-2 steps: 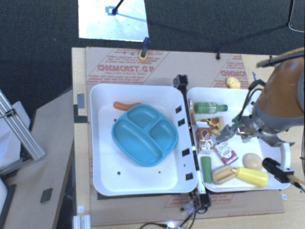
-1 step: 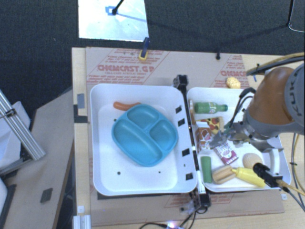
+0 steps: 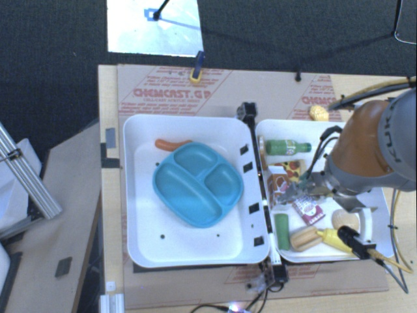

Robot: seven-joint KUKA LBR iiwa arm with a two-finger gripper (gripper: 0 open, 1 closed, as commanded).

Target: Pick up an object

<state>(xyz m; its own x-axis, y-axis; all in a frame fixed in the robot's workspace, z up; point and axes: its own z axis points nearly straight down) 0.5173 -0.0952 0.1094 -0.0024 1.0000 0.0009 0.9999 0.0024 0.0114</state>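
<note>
Nearest me in the right bin (image 3: pixel 391 204) lie a yellow tool (image 3: pixel 333 238), bread roll (image 3: pixel 305 238) and green stick (image 3: pixel 281 230). My pincer (image 3: pixel 301 189) hangs over the packets (image 3: pixel 287 178); its state I cannot tell. Beyond, a green bottle (image 3: pixel 285 147). The left bin (image 3: pixel 140 194) carries a blue tray (image 3: pixel 197 183).

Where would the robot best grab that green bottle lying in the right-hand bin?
Probably across the middle of the green bottle, coming straight down from above. It lies on its side along the right bin's far wall, so fingers could straddle its round body there.
</note>
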